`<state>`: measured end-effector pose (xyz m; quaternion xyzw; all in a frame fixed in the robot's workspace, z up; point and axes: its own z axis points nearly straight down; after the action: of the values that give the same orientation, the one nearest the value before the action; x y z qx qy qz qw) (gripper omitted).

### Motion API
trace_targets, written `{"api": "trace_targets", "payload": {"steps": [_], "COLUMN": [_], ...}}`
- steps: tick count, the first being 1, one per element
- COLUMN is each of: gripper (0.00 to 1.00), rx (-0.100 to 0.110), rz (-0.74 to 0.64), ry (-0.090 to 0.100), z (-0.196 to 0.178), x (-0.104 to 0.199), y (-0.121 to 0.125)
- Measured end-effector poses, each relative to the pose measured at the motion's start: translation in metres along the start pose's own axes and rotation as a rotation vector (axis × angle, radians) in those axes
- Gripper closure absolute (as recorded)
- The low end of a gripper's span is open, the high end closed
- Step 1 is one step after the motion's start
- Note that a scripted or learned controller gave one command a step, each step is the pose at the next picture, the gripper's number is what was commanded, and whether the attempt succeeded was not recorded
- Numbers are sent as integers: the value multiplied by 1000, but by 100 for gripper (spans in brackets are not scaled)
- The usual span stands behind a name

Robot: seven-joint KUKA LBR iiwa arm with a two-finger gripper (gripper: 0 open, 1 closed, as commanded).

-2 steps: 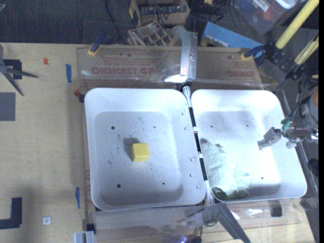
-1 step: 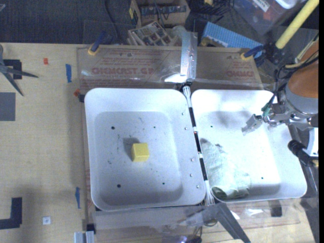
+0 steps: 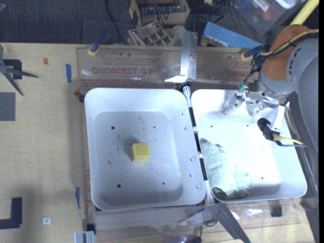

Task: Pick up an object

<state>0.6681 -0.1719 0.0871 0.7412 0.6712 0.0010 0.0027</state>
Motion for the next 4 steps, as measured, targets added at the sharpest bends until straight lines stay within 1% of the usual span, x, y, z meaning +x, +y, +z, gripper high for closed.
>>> {"api": "trace_targets", "payload": {"steps": [1, 2, 3, 4], "gripper": [100, 100, 100, 100], "rx": [-5, 4, 10, 10], "rz": [-5, 595, 1011, 1254], "ry": [-1, -1, -2, -2], "z": [-12, -94, -121, -135], "x": [3, -30, -30, -37], "y": [2, 2, -27, -67]}}
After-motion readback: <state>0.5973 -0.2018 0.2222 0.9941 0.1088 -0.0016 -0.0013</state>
